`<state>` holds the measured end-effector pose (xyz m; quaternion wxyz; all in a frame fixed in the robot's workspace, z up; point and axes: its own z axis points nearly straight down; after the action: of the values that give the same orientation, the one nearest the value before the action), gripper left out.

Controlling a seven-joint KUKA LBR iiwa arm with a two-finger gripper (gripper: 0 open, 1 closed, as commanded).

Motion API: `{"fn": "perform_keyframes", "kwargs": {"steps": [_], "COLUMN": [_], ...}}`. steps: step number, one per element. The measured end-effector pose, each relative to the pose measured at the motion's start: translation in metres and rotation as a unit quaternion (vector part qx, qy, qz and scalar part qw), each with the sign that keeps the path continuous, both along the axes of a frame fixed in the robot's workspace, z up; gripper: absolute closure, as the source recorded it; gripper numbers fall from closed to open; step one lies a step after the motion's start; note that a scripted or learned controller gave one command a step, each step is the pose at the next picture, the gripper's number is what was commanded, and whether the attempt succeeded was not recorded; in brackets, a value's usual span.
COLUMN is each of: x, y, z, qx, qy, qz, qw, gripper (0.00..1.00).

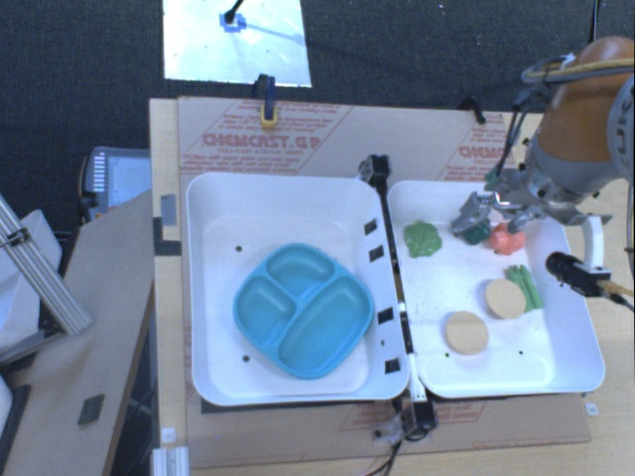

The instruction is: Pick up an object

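The right bin holds several small toy foods. A green leafy piece lies at its far left. A small teal piece and a red-orange piece lie near the far middle. Two tan discs lie closer to the front, with a green strip beside the upper one. My gripper hangs at the far side of this bin, right above the teal piece and just left of the red-orange one. The gripper's body partly hides the teal piece.
The left bin holds a blue divided plate. A black clip divider runs between the bins. My arm comes in over the right bin's far right corner. A black part juts over that bin's right wall.
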<state>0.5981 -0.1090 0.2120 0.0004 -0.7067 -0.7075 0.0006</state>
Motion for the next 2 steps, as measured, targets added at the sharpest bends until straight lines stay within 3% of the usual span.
{"fn": "perform_keyframes", "kwargs": {"steps": [2], "x": [0.01], "y": [0.005], "z": [-0.095], "qx": [0.0004], "qy": [0.001], "qz": [0.002], "qw": [1.0], "gripper": [0.0]}}
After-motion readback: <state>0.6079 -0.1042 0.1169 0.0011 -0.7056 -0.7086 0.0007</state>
